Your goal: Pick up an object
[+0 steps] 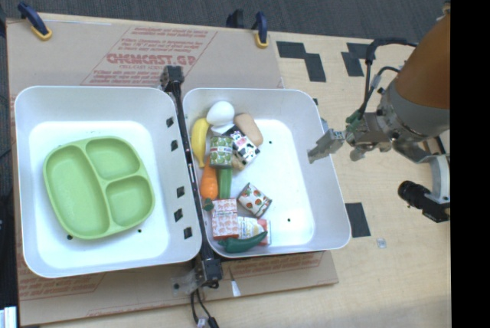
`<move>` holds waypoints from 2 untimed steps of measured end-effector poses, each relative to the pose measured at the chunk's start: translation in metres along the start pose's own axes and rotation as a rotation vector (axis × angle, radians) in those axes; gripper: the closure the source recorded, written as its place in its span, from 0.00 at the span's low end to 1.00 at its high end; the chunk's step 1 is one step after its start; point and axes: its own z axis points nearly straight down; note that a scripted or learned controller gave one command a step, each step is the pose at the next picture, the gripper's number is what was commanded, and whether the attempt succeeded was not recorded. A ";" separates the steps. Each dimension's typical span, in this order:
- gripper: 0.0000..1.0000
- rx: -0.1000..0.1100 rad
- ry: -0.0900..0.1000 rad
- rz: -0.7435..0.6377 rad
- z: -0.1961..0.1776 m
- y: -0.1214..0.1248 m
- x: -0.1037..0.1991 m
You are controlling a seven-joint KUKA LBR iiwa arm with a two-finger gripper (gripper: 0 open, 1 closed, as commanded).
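While the gripper hangs over the right rim of the right bin, nothing lies between its fingers, and whether they stand apart or together I cannot tell, since they are seen end-on and blur into the bin wall. Everything worth picking lies to the pincer's left, across a stretch of bare white floor. Nearest on that side is a small patterned carton, tilted, slightly below the pincer's level in the view. Just past it come a red-and-white packet and a green pepper against the bin's near wall, the pepper partly tucked under the packets. Farther left, at about the pincer's own height, a tan bread roll lies with its long axis slanting up-left, touching a black-and-white carton and a green-labelled box. Beyond these, against the divider, sit a white egg, a banana running lengthwise along the wall, an orange carrot and a green cucumber. Farthest left, in the other bin, rests a green divided plate. Judging by reach, the patterned carton looks the easiest target, standing apart from the pile. The arm's upper part is cut off at the view's right.
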 end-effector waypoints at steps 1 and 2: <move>0.00 0.000 0.000 0.000 0.000 0.000 0.000; 0.00 0.000 0.000 0.000 0.000 0.000 0.000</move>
